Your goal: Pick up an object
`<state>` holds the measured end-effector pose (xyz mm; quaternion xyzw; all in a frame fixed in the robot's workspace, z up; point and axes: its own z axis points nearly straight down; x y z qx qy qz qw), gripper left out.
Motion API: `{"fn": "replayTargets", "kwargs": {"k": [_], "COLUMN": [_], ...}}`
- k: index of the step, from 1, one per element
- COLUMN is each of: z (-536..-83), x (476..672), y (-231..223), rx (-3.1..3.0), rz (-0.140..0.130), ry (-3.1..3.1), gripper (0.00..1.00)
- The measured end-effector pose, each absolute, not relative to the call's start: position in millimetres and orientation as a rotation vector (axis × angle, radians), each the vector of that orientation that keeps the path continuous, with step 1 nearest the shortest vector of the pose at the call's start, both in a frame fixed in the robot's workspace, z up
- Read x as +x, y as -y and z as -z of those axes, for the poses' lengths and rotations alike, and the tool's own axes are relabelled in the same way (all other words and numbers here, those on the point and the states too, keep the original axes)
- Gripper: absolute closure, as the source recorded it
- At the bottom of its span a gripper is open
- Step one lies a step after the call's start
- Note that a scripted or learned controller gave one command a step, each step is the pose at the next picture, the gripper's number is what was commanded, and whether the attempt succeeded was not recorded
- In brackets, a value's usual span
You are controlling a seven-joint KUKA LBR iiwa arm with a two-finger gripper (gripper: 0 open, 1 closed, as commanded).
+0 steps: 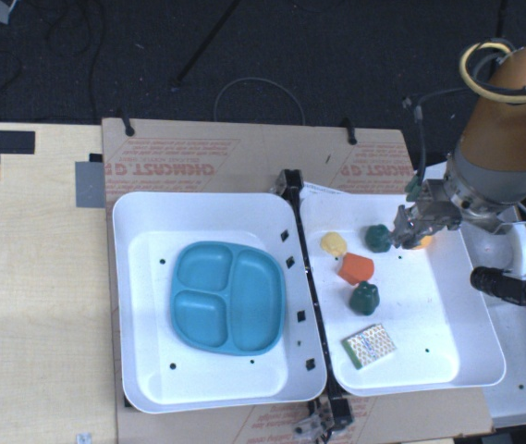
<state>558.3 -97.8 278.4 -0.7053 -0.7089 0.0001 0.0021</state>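
Looking down from above at a slant. On the pale tabletop point(41, 294), a sheet of brown cardboard point(244, 160) with two white bins side by side on it. Between the bins, a black strip point(299, 276) with small clips.

In the left bin point(142, 377), one blue plate point(226, 297) with three hollows, lying flat near the middle.

In the right bin point(447, 340), five small things to pick from. At the far left, a yellow lump point(334, 244). Just right of it, a dark green lump point(377, 239). Nearer the camera, an orange block point(356, 268), close under the yellow lump. Right below that, a second dark green lump point(364, 298), touching the block or nearly so. Nearest of all, a flat packet point(369, 345) with a dotted pattern, turned at a tilt, apart from the rest.

Coming in from the right, the grey arm point(494, 155), cut off at the picture's edge. At its end, the gripper point(410, 227), low over the far side of the right bin, just beside the first green lump. Touching it or not: hard to say. Spread or pressed together: cannot tell, too dark and tangled there. Peeking out under the gripper, an orange-yellow speck point(422, 241), too small to name.

Beyond the tabletop, a dark floor point(336, 35) with thin cables point(253, 86).
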Motion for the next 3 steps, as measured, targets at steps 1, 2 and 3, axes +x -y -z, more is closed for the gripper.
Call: {"fn": "replayTargets", "kwargs": {"k": [1,2,3], "z": [-275.2,-271.5,-267.8], "x": [566.1,568.3,566.6], "y": [42.4,-14.9,-65.0], "rx": [-2.213,-2.213,-2.213], "rz": [-0.002,-0.004,-0.006], "ry": [2.223,2.223,2.222], "gripper": [1.00,1.00,1.00]}}
